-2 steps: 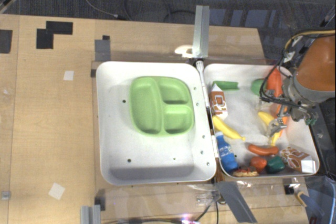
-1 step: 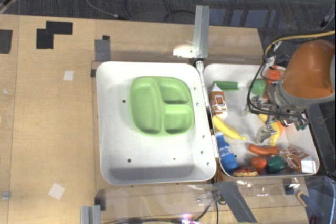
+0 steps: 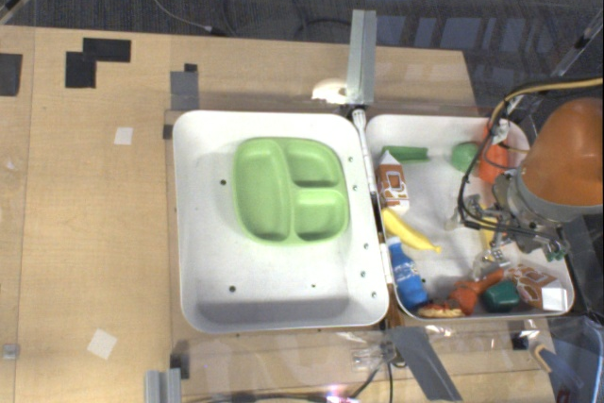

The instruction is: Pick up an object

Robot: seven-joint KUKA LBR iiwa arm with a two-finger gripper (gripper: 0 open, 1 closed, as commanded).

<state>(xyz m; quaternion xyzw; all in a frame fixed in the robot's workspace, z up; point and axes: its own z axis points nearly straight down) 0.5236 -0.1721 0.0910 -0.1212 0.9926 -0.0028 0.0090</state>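
Right bin [image 3: 444, 122] | pincer [image 3: 498, 252] above dark green block [image 3: 501, 295]

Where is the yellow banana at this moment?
The banana lies in the right bin, near its left wall, between the small carton above it and the blue bottle below it.

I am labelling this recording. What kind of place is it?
Probably a robotics lab: a robot arm over two white bins, toy food such as a banana, and cables on carpet.
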